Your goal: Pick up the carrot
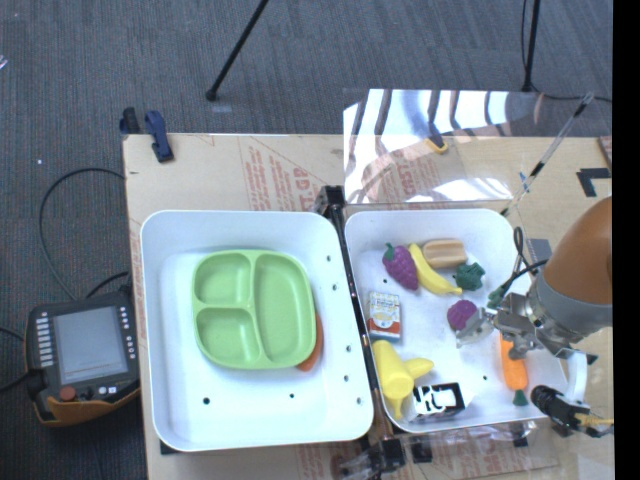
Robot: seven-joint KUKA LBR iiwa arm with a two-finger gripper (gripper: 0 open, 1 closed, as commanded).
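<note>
- The carrot point(514, 373) lies at the right edge of your right bin point(470, 223), green tip toward the near rim.
- Your end effector point(517, 336) sits directly over the carrot's upper end; you cannot tell its state from this angle.
- Just to its left: a purple vegetable point(461, 315), broccoli point(470, 274) and a banana point(432, 271).
- The left bin point(170, 238) holds a green divided plate point(254, 309).
</note>
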